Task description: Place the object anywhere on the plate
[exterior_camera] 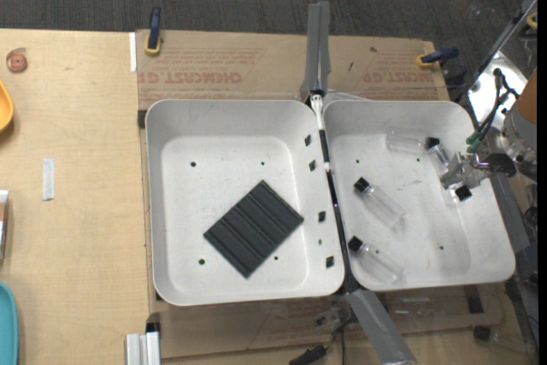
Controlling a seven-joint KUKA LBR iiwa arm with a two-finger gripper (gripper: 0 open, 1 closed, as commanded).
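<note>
Landmark: the metal divider post (317, 55) between the two white bins.

Left of the post, left bin (171, 269): a dark ribbed rectangular plate (254, 228) lies flat near the middle of the bin floor, turned at a diagonal.

Right of the post, right bin (402, 111): three clear plastic vials with black caps, all lying on their sides. One vial (377, 202) lies nearest the post, mid-bin. A second vial (373, 260) lies below it, near the front wall. A third vial (414, 144) lies farther from the post, toward the back.

Pincer (457, 175) sits low at the far right side of that bin, just beside the third vial's cap end. Fingers spread or pressed together: cannot tell; too small and cluttered.
</note>
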